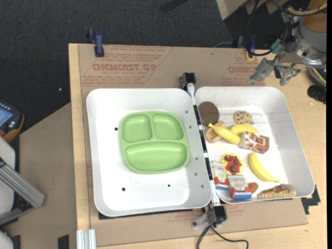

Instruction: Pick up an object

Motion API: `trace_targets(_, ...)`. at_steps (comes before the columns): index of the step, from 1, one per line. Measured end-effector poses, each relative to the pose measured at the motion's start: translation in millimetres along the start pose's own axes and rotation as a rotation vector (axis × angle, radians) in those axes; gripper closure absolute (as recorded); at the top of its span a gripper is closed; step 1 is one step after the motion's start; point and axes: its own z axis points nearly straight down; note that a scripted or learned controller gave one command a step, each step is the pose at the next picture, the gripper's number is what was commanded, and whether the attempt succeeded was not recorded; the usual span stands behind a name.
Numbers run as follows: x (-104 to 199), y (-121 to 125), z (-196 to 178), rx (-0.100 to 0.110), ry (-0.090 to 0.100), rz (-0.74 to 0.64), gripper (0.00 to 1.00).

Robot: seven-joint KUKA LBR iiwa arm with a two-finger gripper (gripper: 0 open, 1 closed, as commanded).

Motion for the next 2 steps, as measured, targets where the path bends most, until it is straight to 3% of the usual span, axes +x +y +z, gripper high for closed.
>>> trace_targets(1,-30,-26,181,0.014,0.003,0.004,0.0)
trace_targets(2,14,-76,182,0.003,0.002,0.001,0.0)
